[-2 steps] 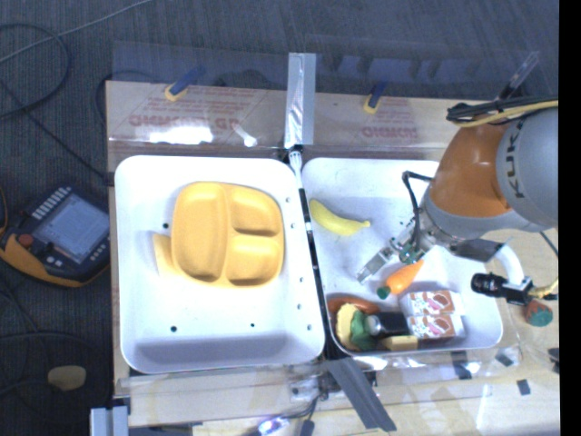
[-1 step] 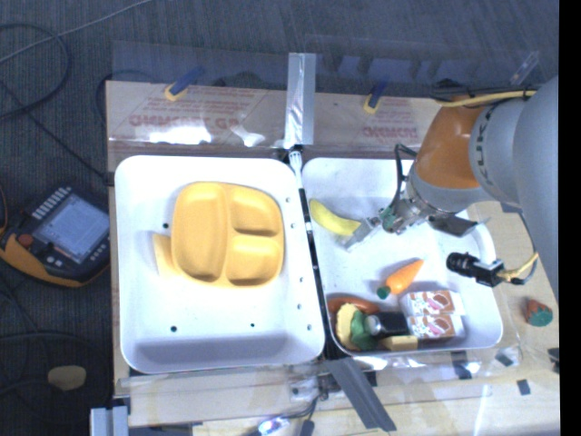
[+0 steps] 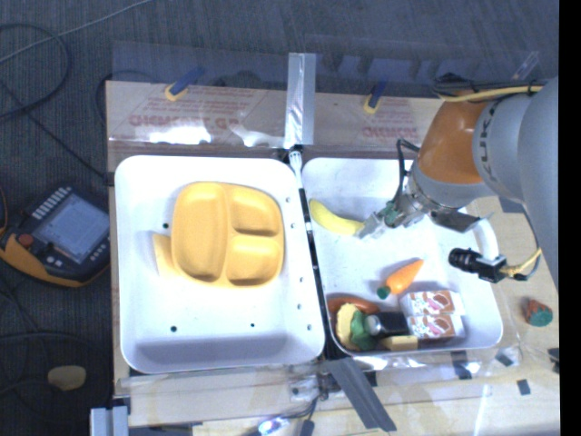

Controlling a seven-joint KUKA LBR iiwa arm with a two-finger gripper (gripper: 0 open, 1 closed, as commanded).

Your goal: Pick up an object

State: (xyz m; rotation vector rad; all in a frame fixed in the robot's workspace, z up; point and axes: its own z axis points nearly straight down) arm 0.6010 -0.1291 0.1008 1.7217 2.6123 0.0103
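In the right bin, a yellow banana lies against the left wall. My gripper hangs low just to the right of the banana's end, with the grey and orange arm behind it. I cannot make out anything held in it. Nearer the front lie an orange carrot, a red and white carton, a black block and a round orange and green toy.
The left bin holds a yellow divided tray over a flat yellow sheet. A black cable fitting sits at the right bin's rim. A small red and green item lies on the bench to the right.
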